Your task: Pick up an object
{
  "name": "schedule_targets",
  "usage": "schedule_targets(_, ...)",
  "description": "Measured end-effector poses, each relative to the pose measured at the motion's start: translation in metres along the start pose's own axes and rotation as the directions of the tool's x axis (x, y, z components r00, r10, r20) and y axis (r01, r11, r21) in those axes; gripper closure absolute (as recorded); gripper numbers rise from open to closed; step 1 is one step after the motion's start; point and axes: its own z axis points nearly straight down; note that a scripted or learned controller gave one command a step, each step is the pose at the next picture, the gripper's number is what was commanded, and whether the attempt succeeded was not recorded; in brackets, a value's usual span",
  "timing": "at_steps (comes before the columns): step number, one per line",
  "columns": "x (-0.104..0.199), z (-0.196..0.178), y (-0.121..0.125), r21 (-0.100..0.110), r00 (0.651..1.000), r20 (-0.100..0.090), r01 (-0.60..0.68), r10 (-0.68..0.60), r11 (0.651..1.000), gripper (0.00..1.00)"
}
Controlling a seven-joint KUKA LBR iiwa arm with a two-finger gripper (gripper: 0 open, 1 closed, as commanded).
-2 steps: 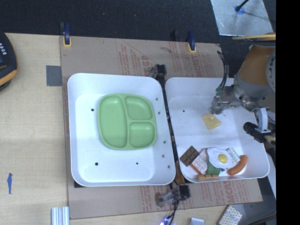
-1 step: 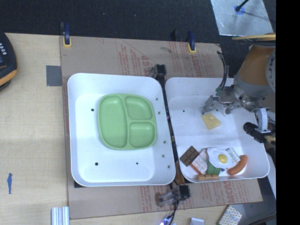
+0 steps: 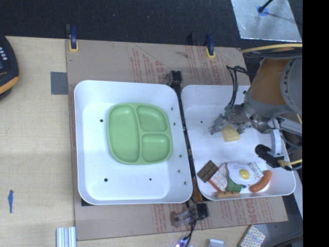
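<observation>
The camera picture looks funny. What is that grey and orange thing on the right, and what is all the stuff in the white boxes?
That is a robot arm, seen from a camera above the bench. Its gripper, a two-finger hand, is reaching into the right bin. Just below it lies a yellow cheese piece; I cannot tell if the gripper holds it. Along the bin's near edge lie toy foods: a chocolate bar, a fried egg and a sausage. The left bin holds a green plate with three sections.
</observation>
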Motion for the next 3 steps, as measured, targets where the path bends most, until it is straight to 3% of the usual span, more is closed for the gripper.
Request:
schedule_targets(1, -0.057, -0.050, 0.021, -0.011, 1.000, 0.005, -0.006, 0.006, 1.000, 0.00)
schedule_targets(2, -0.014, 0.002, 0.006, 0.001, 1.000, -0.001, 0.001, -0.001, 1.000, 0.00)
schedule_targets(3, -0.017, -0.012, 0.007, -0.003, 1.000, 0.003, 0.000, 0.000, 1.000, 1.00)
